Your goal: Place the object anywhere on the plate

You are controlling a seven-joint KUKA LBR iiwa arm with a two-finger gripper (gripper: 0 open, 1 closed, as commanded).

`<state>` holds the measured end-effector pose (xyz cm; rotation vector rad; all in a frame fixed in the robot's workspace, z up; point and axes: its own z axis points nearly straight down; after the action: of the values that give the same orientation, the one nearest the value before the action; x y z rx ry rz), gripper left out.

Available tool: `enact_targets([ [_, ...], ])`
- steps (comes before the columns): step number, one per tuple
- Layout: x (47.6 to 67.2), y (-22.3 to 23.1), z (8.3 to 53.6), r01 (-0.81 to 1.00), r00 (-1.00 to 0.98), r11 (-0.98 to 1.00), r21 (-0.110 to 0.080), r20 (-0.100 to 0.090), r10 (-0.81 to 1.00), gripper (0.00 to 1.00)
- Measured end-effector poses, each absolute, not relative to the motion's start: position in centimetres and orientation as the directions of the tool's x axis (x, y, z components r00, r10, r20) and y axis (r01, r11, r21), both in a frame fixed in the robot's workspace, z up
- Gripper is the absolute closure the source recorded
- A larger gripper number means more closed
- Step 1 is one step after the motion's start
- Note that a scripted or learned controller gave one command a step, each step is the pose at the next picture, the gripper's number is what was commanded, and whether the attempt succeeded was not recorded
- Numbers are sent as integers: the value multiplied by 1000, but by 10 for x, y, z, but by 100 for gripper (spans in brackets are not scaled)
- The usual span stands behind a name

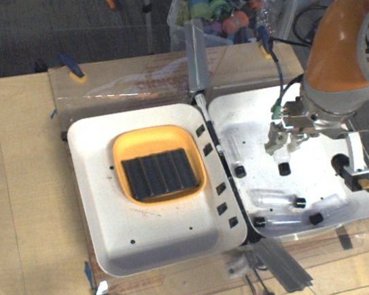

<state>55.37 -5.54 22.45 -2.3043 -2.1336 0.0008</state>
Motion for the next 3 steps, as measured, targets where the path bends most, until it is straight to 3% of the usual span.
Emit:
enact_targets([
  [1, 649, -39, 184, 984, -179, 179, 2, -1, 984, 100],
  [2, 649, -39, 185, 984, -179, 179, 2, -1, 984, 0],
  [3, 667, -79, 208, 995, -99, 99, 3, -1, 995, 0],
])
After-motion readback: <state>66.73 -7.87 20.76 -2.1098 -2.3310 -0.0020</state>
